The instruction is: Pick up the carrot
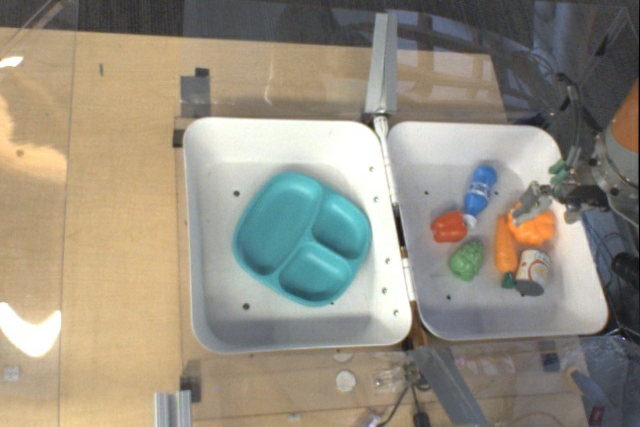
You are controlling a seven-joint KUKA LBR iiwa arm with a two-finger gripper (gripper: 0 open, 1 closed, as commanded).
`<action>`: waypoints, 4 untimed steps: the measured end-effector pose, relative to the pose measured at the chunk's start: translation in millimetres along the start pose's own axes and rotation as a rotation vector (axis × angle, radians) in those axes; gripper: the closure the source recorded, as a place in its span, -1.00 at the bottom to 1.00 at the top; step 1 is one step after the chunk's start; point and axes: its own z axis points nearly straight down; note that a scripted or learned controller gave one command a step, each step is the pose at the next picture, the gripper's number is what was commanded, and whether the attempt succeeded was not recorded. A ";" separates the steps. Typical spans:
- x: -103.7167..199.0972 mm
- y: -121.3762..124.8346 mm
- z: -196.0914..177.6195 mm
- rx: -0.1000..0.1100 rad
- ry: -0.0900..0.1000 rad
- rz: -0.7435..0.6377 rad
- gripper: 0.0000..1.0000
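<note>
Orange tapered carrot (507,245) lies crowded among toys near the right white bin (440,150) edge — gripper (545,192) fingers apart, just above.

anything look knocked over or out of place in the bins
Nothing is spilled or broken. The small can in the right bin lies tipped on its side against the carrot, and the blue bottle lies flat too. The teal divided plate sits askew in the left bin.

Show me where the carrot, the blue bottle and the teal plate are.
carrot (506,249): camera view, middle of its orange body.
blue bottle (481,189): camera view, its blue body.
teal plate (262,223): camera view, bare left compartment.
</note>
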 end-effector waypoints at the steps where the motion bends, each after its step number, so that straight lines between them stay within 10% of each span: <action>1: -44.3 24.6 74.0 0.000 0.000 -0.130 -1.00; 2: -47.9 76.7 149.7 -0.008 -0.004 -0.213 -1.00; 3: -46.9 79.7 136.5 -0.016 -0.005 -0.214 1.00; 4: -47.0 79.6 136.6 -0.016 -0.005 -0.214 -1.00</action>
